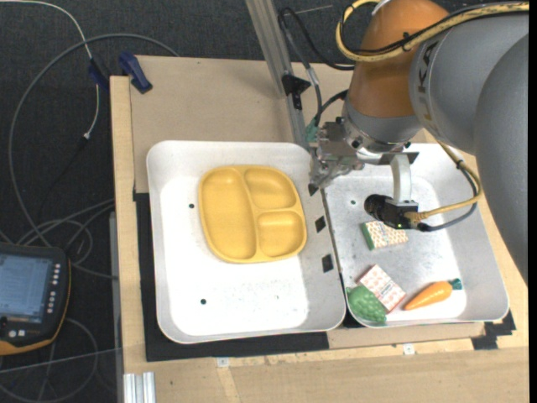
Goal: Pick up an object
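My gripper [321, 173] hangs low over the top left corner of the right bin [470, 225], close to the wall between the two bins. Nothing shows in its grasp. Lower in that bin lie a small dotted white box [385, 235], a red and white packet [383, 285], a green item [367, 306] and an orange toy carrot [431, 295]. The dotted box sits about 75 px to the lower right of the gripper. The other three lie along the bin's front edge, far from the gripper.
A yellow divided plate [251, 211] lies in the left bin [176, 250]. A slanted metal post [273, 36] rises behind the bins. A black cabled part [384, 209] of the arm hangs just above the dotted box. A handheld pendant [29, 292] rests at the far left.
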### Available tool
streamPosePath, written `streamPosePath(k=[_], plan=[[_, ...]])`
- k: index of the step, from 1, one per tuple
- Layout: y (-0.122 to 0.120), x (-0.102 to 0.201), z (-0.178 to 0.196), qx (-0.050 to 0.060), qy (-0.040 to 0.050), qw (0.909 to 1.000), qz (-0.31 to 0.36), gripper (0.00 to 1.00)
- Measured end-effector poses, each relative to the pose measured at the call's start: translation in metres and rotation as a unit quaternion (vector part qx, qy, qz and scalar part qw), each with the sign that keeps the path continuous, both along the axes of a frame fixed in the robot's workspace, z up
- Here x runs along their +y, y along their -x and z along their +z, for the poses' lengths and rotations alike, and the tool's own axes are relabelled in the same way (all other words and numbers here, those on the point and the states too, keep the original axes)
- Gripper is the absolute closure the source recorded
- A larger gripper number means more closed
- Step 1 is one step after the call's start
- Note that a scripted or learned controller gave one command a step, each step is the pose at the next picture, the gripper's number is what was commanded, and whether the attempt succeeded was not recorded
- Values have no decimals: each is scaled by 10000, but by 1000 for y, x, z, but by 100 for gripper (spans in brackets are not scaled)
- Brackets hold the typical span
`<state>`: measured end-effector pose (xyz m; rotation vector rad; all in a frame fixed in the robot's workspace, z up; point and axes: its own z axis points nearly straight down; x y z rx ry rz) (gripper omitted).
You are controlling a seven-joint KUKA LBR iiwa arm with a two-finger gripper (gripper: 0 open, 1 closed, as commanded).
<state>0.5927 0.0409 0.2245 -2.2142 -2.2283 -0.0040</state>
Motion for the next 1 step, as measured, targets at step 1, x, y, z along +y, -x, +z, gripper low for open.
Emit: streamPosePath(k=[1], plan=[[-3, 50, 17, -4, -6, 10000, 3, 100]])
